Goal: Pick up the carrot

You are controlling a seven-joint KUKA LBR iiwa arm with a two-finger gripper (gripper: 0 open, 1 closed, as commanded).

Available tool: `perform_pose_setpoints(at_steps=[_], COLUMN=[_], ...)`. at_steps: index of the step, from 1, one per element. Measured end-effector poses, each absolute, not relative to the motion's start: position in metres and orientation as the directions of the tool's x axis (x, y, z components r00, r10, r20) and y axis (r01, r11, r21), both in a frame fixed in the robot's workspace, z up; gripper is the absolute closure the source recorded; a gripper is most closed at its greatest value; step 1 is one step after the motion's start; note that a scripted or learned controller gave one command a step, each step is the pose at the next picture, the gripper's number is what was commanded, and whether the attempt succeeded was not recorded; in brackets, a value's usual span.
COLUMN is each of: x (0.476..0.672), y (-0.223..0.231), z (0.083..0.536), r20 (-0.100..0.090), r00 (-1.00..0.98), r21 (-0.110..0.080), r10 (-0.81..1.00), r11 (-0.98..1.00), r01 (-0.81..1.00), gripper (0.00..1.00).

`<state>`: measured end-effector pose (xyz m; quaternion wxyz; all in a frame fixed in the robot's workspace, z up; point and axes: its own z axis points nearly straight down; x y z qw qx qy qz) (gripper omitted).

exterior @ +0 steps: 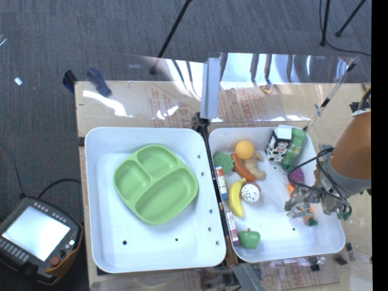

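Note:
The carrot [308, 213] lies in the right bin [273, 247] near its right wall. It is orange with a green leafy end [312, 221] pointing to the front, and most of it is hidden. My gripper [299, 207] is low, right over the carrot, and covers its middle. A bit of orange [291, 189] shows just behind the gripper. The grey arm with its orange band [357, 153] reaches in from the right.
In the right bin lie a purple piece [296, 176], a green bottle [294, 144], a black-and-white carton [279, 144], an orange ball [244, 149], a hot dog [245, 170], a banana [235, 199], a cupcake [250, 193] and a green pepper [249, 239]. A green divided plate [156, 183] sits in the left bin.

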<state>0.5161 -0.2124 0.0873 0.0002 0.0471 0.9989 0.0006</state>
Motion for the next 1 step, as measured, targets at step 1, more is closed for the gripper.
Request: perform_pose_setpoints(at_steps=[1], x=[0.5173], y=[-0.2109], z=[0.097], r20=[-0.001], r00=[-0.994], r21=[0.003], r10=[0.108], r11=[0.994], r01=[0.108], gripper=[1.0])
